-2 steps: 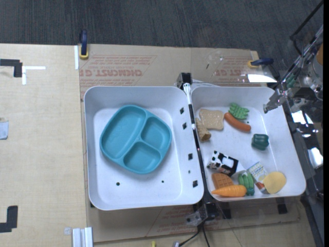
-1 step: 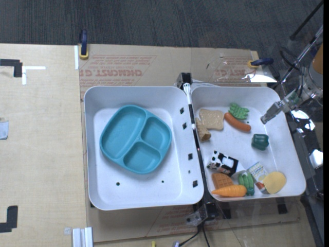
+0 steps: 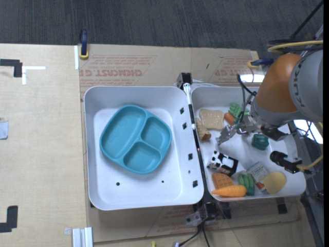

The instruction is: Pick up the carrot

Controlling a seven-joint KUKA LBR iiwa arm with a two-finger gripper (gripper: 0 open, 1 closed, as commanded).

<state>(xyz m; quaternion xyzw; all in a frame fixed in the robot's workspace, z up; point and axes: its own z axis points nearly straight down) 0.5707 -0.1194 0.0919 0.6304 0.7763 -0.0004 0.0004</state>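
Note:
The carrot (image 3: pixel 230 191) is orange and lies flat along the front wall of the right bin (image 3: pixel 288 192). My gripper (image 3: pixel 226 134) hangs over the middle of that bin, pointing down and left, well behind the carrot. It is open with nothing between its fingers. A small orange piece with a green top (image 3: pixel 230 117) lies just behind the gripper, next to the bread.
Around the carrot are a waffle-like piece (image 3: pixel 222 179), a green pod (image 3: pixel 247 183) and a yellow round item (image 3: pixel 275 181). A black-and-white toy (image 3: pixel 222 162), a bread slice (image 3: pixel 211 119) and a teal object (image 3: pixel 260 141) lie nearer the gripper. The left bin (image 3: pixel 103 189) holds a blue divided plate (image 3: pixel 135 138).

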